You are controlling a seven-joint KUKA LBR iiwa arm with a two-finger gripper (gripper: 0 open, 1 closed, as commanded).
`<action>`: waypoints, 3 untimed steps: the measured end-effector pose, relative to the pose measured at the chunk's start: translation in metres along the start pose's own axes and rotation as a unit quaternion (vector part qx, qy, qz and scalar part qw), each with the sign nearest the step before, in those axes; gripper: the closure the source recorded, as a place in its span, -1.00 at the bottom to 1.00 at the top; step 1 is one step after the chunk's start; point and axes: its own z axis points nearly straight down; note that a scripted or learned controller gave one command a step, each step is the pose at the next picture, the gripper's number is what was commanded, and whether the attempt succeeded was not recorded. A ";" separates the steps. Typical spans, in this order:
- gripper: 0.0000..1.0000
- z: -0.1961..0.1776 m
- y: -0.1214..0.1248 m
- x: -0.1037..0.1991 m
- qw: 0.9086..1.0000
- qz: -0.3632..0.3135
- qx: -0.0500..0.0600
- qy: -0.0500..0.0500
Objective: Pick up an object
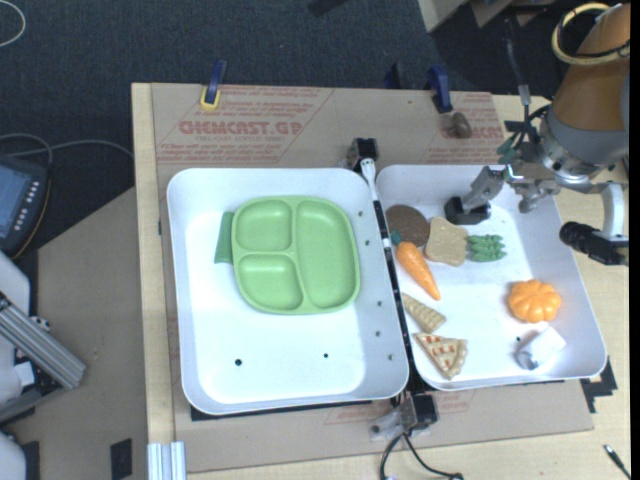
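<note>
Now | my gripper (467,206) in right bin's (585,298) far part, finger state unclear | carrot (418,269): orange, tapered, near-left.

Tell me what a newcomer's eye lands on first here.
First the green divided plate, alone in the left bin. Then the toy food in the right bin: an orange carrot near the divider and a small orange pumpkin toward the right. The gripper hangs over that bin's far end.

glossy white plastic bins (200,268), matt green tray (296,254)
</note>
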 end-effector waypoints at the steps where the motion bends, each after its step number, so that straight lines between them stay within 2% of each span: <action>1: -1.00 0.063 0.002 0.000 1.000 0.000 0.000 0.000; 2: -1.00 0.104 0.004 0.000 1.000 -0.001 -0.005 -0.001; 3: 1.00 0.090 0.006 0.000 1.000 0.000 -0.009 -0.001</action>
